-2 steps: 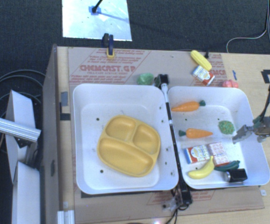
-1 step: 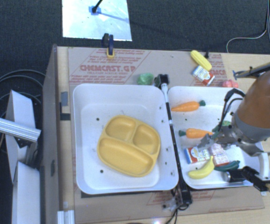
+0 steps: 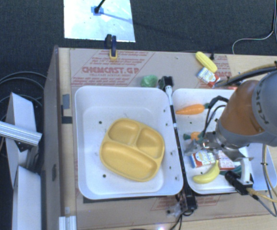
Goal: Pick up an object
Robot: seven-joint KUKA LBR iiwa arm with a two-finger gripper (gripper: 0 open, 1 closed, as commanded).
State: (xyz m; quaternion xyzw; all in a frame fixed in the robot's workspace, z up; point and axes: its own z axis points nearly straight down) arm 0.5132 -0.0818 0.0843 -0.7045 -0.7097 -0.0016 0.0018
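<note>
Item: arm's grey wrist (image 3: 253, 114), right of frame, over right bin (image 3: 267, 174); gripper (image 3: 206, 145) state you could not tell; banana (image 3: 206, 175), carton (image 3: 204, 158) crowded beneath, so you risked a glancing miss.

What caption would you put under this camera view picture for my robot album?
Grey robot arm reaches into the right bin above a banana and carrot; a yellow tray sits in the left bin.

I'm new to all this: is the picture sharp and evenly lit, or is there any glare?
Camera view: soft overall, small items by the banana blur together; the shiny sheet above the bench glares white; the left white bin is bright and evenly lit, with faint shadow under the yellow tray.
</note>
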